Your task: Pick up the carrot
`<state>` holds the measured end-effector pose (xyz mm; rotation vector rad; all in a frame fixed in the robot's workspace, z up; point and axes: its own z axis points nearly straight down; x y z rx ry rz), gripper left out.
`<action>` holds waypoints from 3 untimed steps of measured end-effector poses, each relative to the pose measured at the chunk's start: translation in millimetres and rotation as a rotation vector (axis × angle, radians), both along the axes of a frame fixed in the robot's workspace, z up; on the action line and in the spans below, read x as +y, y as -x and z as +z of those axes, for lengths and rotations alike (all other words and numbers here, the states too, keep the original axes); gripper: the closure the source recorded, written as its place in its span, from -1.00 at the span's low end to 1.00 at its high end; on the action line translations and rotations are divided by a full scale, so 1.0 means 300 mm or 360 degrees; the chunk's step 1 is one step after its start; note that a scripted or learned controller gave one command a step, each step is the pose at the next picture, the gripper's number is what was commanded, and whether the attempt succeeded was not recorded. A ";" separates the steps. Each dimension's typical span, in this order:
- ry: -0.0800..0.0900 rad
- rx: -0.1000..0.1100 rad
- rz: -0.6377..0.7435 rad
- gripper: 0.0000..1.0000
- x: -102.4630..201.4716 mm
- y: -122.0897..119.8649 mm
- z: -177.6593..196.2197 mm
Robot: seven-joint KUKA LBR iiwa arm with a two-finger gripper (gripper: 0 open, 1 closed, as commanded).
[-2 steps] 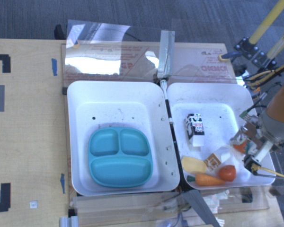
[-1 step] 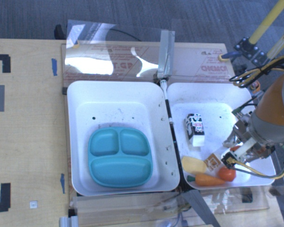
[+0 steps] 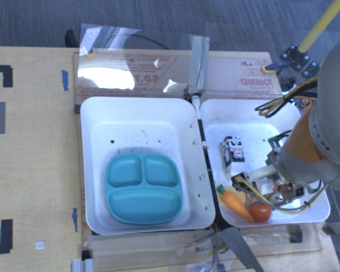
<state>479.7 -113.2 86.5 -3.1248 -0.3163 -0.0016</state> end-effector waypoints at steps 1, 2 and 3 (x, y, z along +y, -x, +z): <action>0.0000 0.0000 0.0000 -1.00 0.000 -0.001 -0.001; 0.0000 -0.0002 0.0003 -1.00 0.021 -0.236 -0.001; 0.0000 -0.0001 0.0004 -1.00 0.022 -0.236 -0.001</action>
